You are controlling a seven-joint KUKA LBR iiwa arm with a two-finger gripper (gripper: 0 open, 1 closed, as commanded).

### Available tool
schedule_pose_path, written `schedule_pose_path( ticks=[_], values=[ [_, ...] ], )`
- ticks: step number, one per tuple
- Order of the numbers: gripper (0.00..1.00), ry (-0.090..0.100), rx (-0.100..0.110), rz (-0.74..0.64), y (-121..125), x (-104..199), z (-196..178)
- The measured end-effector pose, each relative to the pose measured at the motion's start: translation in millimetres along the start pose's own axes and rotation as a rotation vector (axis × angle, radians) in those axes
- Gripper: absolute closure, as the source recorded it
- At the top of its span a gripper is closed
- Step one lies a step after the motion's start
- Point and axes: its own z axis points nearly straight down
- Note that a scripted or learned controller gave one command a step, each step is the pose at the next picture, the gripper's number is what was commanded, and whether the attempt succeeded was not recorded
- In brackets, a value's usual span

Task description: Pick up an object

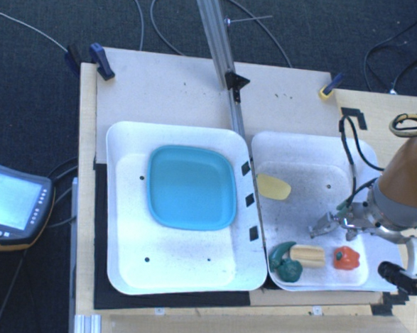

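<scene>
Gripper (323, 227) at lower right of frame hovers in the right bin (301, 158) above the tan block (307, 256), finger opening indeterminable, nothing seen held.

Square turquoise plastic plate (191, 188): smooth, faintly glossy.
Two shallow white plastic bins (123, 213): matt, black-speckled.
Pale wooden bench top (164, 91): matt.
Slanting grey metal rail (217, 29), upper centre: brushed sheen.
</scene>
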Motion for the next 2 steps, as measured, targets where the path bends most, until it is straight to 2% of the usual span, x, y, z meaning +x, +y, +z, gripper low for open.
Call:
schedule_pose_path(
  ticks=[1,2],
  values=[
    [0.00,-0.001,-0.003,-0.001,-0.1,0.2,19.2],
    [1.00,-0.001,-0.005,-0.001,0.3,0.0,7.9]
  ],
)
